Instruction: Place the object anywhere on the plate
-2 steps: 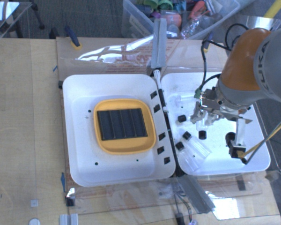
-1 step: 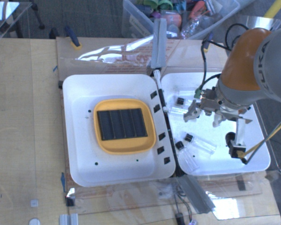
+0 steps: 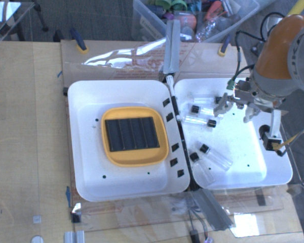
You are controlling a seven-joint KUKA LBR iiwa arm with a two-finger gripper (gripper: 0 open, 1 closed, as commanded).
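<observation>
While the arm [image 3: 281, 49] hangs over the right bin's [image 3: 253, 171] upper right, its fingers [image 3: 237, 107] stand apart, clamped on nothing. Several clear vials lie below and left of them; one vial [image 3: 198, 120] lies nearly level, its black cap toward frame right. The yellow plate [image 3: 135, 158] sits mid left bin [image 3: 86, 176], white floor free all round it.

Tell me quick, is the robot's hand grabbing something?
Gripper: over the right bin, above the small clear vials; cannot be told whether it is open, shut, or holding one.
</observation>
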